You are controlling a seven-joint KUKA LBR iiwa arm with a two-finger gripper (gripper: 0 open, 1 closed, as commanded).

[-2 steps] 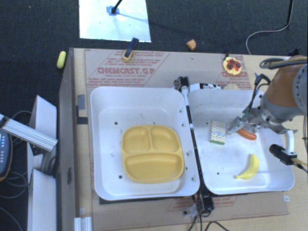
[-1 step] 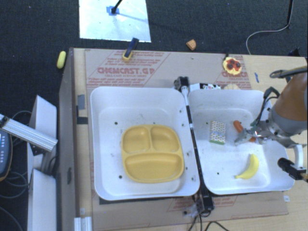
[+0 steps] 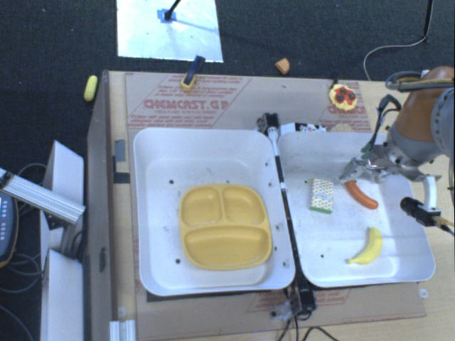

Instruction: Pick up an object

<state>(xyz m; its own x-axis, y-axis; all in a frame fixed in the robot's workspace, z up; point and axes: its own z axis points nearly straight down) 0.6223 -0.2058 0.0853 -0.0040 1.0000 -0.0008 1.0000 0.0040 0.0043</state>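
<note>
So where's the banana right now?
The banana lies in the right-hand bin, near its front right corner, below the toy sausage and to the right of the small patterned block.

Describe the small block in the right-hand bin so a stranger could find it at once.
Look at the right bin of the two white ones. Near its left wall lies the block, left of the orange sausage and up-left of the banana. It alone is boxy, with a pale dotted top and a green edge.

yellow divided plate (image 3: 225,226), left bin (image 3: 153,190), brown bench (image 3: 213,98)
</note>
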